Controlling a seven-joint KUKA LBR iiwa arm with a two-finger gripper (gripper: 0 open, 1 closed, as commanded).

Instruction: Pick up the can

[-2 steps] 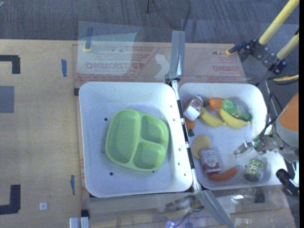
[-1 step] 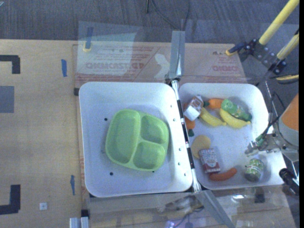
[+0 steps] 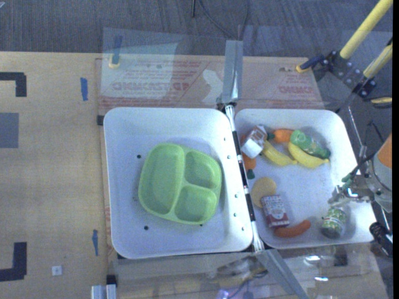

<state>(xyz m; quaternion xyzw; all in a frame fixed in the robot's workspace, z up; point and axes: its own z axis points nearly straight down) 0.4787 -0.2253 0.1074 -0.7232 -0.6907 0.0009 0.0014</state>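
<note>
A red-labelled can [image 3: 275,210] lies on its side in the front part of the right bin [image 3: 316,180], between a round tan cookie [image 3: 265,187] and an orange-red sausage [image 3: 292,229]. My gripper [image 3: 349,193] hangs at the bin's right edge, well to the right of the can and apart from it. It is just above a small green-labelled container [image 3: 335,222] in the front right corner.
At the back of the right bin lie two bananas [image 3: 293,155], a carrot [image 3: 282,135], a green packet [image 3: 307,142] and a red-and-white bottle [image 3: 254,141]. The left bin [image 3: 118,185] holds a green divided plate [image 3: 180,183]. A metal divider [image 3: 240,179] separates the bins.
</note>
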